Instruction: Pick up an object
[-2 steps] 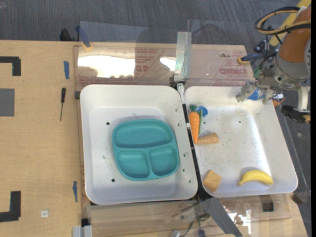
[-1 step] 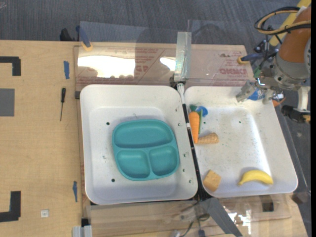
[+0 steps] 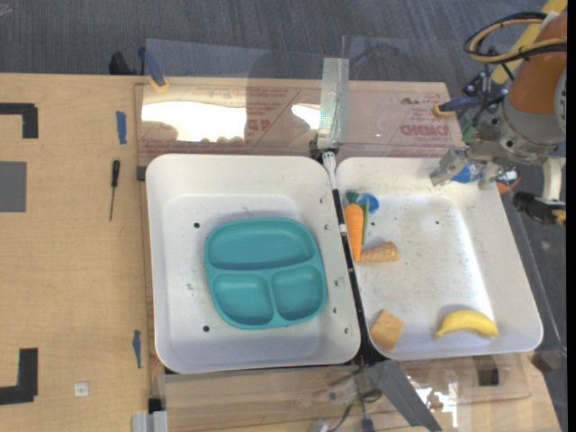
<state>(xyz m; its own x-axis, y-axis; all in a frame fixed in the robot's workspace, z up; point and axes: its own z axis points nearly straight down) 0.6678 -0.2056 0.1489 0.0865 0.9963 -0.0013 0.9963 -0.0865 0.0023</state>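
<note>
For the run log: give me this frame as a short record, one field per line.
left bin: holds a teal divided plate
right bin: carrot, banana, two tan food pieces
carrot position: along the right bin's left wall
banana position: near front right corner
gripper: above the right bin's far right corner, nothing seen between its fingers

A teal divided plate (image 3: 265,272) lies in the left bin (image 3: 171,241).
</note>
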